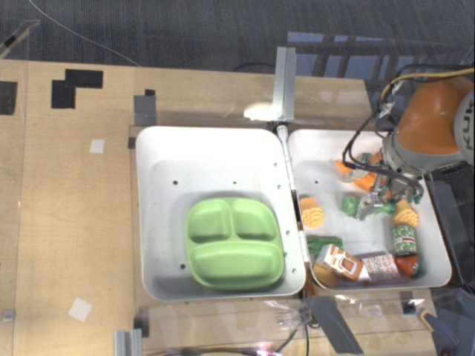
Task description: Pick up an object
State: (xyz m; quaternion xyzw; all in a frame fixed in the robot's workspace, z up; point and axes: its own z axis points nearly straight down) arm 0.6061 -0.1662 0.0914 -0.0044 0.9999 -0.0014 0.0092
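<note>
Dark ribbed carpet runs behind a pale wood-grain table point(67, 221) marked with a few black squares and small grey patches. Two shallow white bins sit side by side on it, smooth and matte with rounded corners. In the left bin point(159, 169) lies a lime-green plastic tray point(234, 242), glossy, divided into two small compartments and one long one. The right bin point(319, 162) holds a scatter of small toy foods: a bumpy yellow-orange piece point(312, 215) by its left wall, a flat green piece point(325, 242) below that, an orange-and-white carton point(341, 263) tilted on its side, a packet with a pale label point(378, 267) whose print is too small for me to read, a green can with a red base point(405, 246) lying near the right wall, a yellow lump point(406, 213) just above it, an orange piece point(358, 176) and a green chunk point(350, 205). My grey arm with its orange band point(432, 117) reaches in from the right, black cables looping over it. My hand point(375, 202) hangs low over the right bin, right beside the green chunk and the orange piece; whether it is spread or closed, or touching either, I cannot tell. No brand name is legible anywhere.
</note>
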